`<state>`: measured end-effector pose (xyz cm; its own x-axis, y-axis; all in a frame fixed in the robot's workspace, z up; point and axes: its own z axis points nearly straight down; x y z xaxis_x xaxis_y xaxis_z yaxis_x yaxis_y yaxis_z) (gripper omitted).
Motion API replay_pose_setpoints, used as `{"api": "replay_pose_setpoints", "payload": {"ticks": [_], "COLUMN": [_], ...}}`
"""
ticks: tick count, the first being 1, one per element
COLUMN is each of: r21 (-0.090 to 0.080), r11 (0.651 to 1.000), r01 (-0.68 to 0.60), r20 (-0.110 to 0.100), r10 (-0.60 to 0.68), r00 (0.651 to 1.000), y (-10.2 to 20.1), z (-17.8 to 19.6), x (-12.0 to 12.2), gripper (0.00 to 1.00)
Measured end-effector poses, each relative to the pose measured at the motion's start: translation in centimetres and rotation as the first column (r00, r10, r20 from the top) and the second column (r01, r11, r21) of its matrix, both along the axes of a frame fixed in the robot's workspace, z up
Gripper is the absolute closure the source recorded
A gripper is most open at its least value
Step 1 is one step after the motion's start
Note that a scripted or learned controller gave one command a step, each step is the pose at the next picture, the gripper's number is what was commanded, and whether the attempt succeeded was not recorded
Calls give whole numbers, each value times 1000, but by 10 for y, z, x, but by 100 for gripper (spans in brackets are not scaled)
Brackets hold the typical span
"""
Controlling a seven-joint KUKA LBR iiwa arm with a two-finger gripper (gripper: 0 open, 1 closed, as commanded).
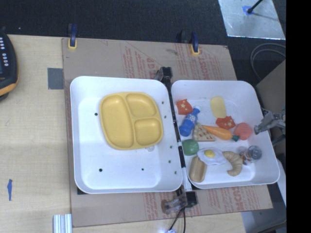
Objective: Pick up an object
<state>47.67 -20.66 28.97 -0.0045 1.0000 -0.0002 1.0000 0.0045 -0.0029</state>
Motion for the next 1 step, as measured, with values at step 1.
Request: {"api": "replay_pose_setpoints", "payload": {"ticks": [1], "r21": [7], "r11": [1000], "r01": [-10], "r20": [-11], "r10": [10], "r00": [1000], "y": [94], "z": [-167], "x": [29], "gripper": [0]}}
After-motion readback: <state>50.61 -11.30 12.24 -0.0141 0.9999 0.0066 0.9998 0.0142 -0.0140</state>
